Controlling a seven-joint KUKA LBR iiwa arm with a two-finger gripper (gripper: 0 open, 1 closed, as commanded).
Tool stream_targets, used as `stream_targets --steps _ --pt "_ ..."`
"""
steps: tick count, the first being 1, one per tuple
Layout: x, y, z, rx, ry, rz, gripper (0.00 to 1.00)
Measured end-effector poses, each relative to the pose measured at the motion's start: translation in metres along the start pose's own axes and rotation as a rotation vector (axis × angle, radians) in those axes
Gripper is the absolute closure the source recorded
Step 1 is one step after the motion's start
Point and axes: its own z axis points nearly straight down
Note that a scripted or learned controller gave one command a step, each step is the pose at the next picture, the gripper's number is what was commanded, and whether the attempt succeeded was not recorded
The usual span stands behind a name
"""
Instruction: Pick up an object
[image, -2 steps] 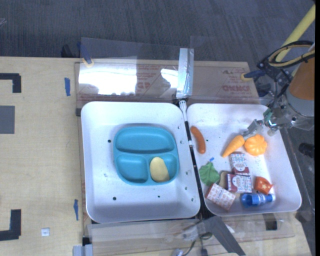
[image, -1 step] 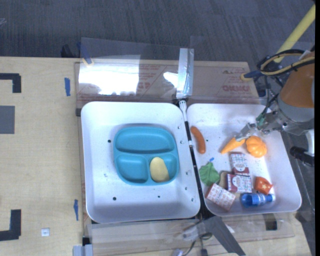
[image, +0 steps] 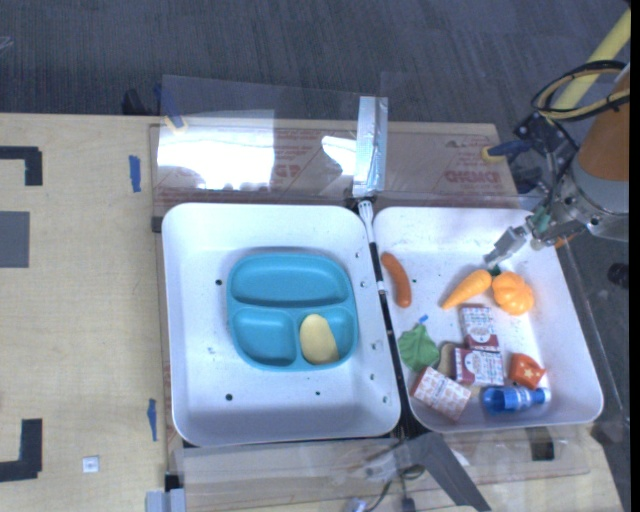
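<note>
The right bin (image: 585, 345) holds a carrot (image: 467, 288), an orange pepper (image: 512, 293), a red sausage (image: 397, 279), a green leafy piece (image: 419, 348), small cartons (image: 479, 330) (image: 442, 391), a red tomato (image: 527, 371) and a blue bottle (image: 514, 399). My gripper (image: 524, 238) hangs over the bin's upper right part, just above and right of the carrot and pepper. It is open, with nothing between its fingers.
The left bin (image: 190, 330) carries a blue divided tray (image: 290, 305) with a yellow rounded object (image: 319, 338) in its lower right compartment. A clear panel (image: 260, 150) stands behind the bins. Cables (image: 570, 95) and the arm's orange band (image: 610, 150) crowd the upper right.
</note>
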Motion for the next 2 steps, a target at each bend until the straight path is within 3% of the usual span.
stream_targets --steps 1,2 --pt "0.0550 -0.0118 0.0815 -0.003 0.000 0.030 0.00" --pt "0.0536 -0.0117 0.0731 -0.004 -0.001 0.033 1.00"
